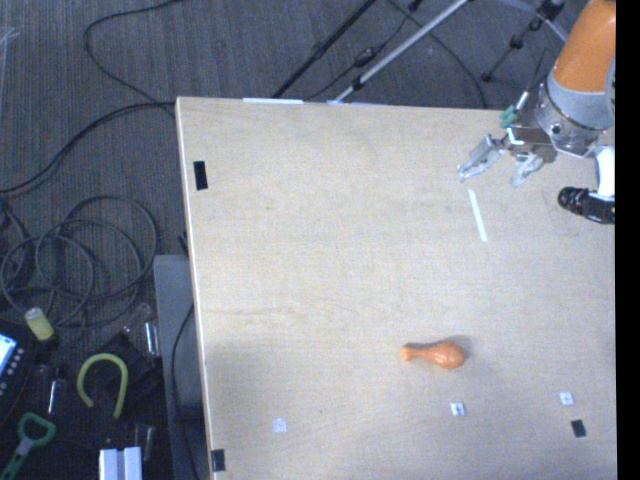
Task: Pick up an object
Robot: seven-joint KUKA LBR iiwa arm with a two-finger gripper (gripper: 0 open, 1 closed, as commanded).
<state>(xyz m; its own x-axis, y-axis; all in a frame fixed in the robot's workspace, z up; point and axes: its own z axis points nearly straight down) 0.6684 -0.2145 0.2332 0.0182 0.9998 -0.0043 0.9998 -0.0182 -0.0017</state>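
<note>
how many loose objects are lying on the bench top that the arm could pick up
2: an orange pear-shaped object lying low on the bench, right of centre, and a thin white stick higher up, just below the gripper. The small stuck-on markers are not counted.

Pale tan bench top (330, 268) with small black and white markers; orange pear-shaped object (436, 354) at lower centre; orange band (588, 43) above grey wrist, upper right; white strip (478, 216) nearby.
</note>
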